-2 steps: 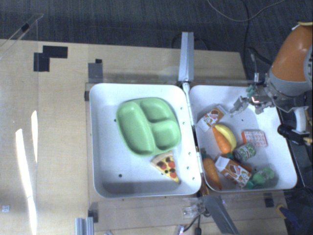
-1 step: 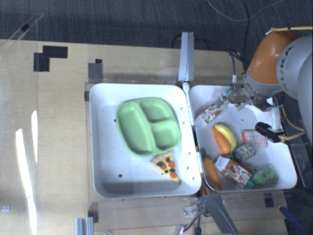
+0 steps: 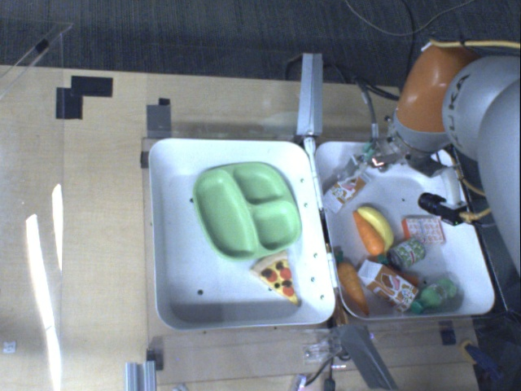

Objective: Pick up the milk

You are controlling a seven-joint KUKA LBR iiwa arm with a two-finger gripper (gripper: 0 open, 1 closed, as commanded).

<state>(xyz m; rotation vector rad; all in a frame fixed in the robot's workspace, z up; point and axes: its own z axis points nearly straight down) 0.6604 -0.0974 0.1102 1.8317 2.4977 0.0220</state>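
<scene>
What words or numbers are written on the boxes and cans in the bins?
None can be read.
Small carton near the gripper: printed label, too blurred to read.
Orange and white carton: picture and print, too blurred.
Flat red and white packet: print too small.
Can: label too blurred.
Green plate and pizza slice: no writing.

A green tray (image 3: pixel 247 208) and a red-dotted yellow pizza slice (image 3: pixel 277 276) are being shown in a white bin (image 3: pixel 163 243); the arm (image 3: pixel 480 96) is being shown grey and orange.
</scene>
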